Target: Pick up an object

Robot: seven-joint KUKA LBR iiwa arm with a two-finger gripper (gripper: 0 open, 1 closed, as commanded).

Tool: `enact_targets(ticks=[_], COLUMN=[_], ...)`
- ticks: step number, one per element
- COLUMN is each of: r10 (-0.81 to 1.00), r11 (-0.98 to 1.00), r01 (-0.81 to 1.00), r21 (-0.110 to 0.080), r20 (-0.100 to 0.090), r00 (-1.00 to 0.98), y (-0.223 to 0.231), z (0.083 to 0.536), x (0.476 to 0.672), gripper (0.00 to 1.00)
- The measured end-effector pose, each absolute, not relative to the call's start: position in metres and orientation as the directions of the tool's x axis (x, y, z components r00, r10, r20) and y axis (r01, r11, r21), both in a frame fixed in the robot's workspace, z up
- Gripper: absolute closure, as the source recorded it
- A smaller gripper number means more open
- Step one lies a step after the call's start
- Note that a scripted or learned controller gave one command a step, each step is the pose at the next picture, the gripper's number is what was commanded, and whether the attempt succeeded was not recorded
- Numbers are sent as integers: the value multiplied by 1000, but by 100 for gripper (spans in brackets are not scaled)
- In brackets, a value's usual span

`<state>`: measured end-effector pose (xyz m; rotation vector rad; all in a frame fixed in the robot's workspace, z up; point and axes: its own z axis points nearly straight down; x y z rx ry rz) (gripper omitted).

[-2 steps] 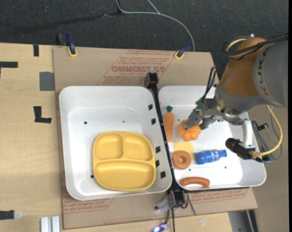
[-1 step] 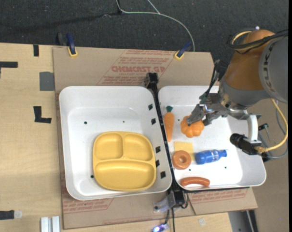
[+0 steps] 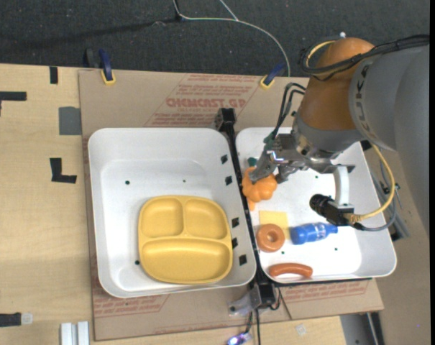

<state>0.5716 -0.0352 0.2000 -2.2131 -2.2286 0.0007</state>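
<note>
A dark, carpet-like floor runs across the top of the frame, crossed by thin cables; below it lies a pale wooden bench marked with black tape. A brown cardboard sheet with red lettering covers the bench's middle, clamped at its upper corners. Two shallow white bins sit on it side by side. The left bin holds a smooth yellow plastic divided plate, rounded, with three compartments. The right bin holds a lumpy orange toy by its left wall, a flat yellow square, a ring-shaped orange doughnut, a blue bottle and a curved orange sausage near the bottom rim. The gripper hangs just above the orange toy, touching or nearly so; whether its metal fingers are parted or grasping cannot be told.
</note>
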Motion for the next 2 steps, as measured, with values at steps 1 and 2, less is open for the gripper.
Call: enact_targets(ticks=[1,2], r10=[1000,1000], r11=[6,7], r01=[1000,1000], r21=[0,-2], r20=[1,1], r00=[-6,-7], y=[8,56], z=[209,204], x=[585,590], gripper=[100,100])
